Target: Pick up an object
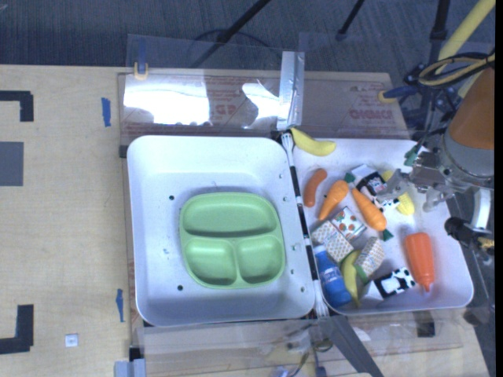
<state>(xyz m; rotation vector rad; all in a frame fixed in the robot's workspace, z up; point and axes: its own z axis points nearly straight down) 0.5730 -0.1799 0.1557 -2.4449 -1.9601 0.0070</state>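
Plastic toy food crowds the right bin (460, 293), and taking the large carrot (420, 260) as landmark, the cow (393, 283) lies just nearer and left of it, the blue bottle (332, 277) further left at the near wall, the smaller carrots (368, 208) beyond it, and the banana (312, 143) farthest, by the back corner. That large carrot looks light, stiff and smooth, likely slippery on its taper, so I would pinch it across the thick middle, where it lies apart from its neighbours. The gripper (428, 185) hangs beyond the carrot near the right wall, nothing visibly in it, and how far it is open cannot be made out.
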